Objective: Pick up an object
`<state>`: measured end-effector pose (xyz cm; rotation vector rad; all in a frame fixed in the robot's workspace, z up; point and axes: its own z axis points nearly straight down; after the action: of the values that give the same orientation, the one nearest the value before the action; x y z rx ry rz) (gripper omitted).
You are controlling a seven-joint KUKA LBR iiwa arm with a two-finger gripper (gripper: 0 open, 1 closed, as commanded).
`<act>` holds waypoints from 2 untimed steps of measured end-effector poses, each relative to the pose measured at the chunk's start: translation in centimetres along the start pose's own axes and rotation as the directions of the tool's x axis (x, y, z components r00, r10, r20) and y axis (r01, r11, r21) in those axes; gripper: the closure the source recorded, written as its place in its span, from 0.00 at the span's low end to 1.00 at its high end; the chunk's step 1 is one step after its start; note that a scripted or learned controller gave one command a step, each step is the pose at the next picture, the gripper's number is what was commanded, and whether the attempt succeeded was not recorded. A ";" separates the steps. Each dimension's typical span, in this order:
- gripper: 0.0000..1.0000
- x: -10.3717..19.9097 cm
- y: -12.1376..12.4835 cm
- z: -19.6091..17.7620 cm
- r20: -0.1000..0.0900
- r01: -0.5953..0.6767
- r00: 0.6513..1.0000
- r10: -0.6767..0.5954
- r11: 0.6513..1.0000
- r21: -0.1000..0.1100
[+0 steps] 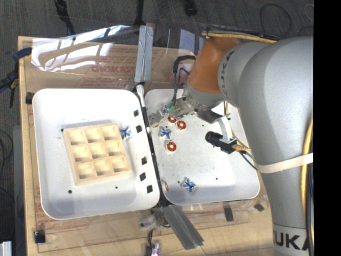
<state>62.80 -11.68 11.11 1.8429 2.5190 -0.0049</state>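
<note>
The right bin (213, 180) holds several small pieces. Two red rings (176, 122) lie close together near its upper left, and a third red ring (171, 146) lies below them. One blue jack (165, 133) sits between the rings, and another blue jack (187, 184) lies near the bin's front wall. My gripper (171, 109) is low over the bin's upper left corner, just above the pair of rings, with a small teal piece (169, 108) at its tip. The arm's grey body hides the bin's right side.
The left bin (48, 143) carries a wooden grid tray (97, 152) with a blue jack (126, 133) beside its right edge. A divider with black clips (144, 159) separates the bins. A clear plastic sheet (80, 52) lies behind the bins.
</note>
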 end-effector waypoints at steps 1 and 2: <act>0.00 -1.0 -1.5 1.8 -0.019 -0.051 0.999 0.051 0.999 0.012; 1.00 -0.9 -1.4 0.8 -0.019 -0.045 0.999 0.045 0.999 0.013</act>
<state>61.78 -12.92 10.33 1.9131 2.4954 -0.0025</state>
